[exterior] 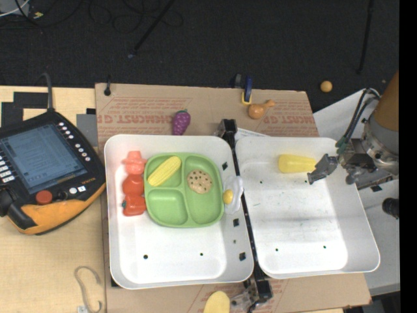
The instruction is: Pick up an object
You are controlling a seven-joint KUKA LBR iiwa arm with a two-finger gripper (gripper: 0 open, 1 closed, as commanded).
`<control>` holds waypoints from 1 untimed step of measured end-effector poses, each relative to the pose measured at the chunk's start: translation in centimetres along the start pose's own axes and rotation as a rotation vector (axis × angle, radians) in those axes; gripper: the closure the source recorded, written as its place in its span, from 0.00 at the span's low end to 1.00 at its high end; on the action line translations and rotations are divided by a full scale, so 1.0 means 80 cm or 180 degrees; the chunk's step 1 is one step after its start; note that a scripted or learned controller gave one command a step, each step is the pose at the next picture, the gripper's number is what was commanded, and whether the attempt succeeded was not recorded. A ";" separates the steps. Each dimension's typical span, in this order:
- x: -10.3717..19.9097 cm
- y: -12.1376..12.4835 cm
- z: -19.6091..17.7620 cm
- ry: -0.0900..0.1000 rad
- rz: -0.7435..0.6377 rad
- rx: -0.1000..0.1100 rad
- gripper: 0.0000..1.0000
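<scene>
A yellow block [296,163] lies in the right bin [313,240], near its far edge. My gripper [340,173] hangs over that bin's right side, just right of the yellow block and apart from it. It stands open, and its dark left finger [320,171] points toward the block with nothing held. In the left bin [169,259] a green divided plate [176,207] carries a yellow corn cob [162,169] and a cookie [199,180]. A red and orange toy [133,184] lies left of the plate. A small yellow piece [228,197] sits at the plate's right rim.
A purple grape toy [180,121] and an orange pear-shaped toy [258,109] lie on the cardboard behind the bins. A yellow lemon-like toy [217,301] sits in front of them. A teach pendant [45,168] rests at the left. A small orange ball [326,86] is at the far right.
</scene>
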State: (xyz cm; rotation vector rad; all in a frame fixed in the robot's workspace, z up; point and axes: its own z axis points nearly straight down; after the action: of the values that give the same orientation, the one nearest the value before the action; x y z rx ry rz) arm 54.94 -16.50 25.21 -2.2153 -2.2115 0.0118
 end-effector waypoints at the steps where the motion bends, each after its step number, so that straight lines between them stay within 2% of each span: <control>1: -0.001 0.003 -0.008 -0.0009 -0.0005 -0.0040 0.00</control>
State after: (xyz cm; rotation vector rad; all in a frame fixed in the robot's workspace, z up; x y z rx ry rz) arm 55.15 -16.54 25.86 -2.2213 -2.2209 0.0013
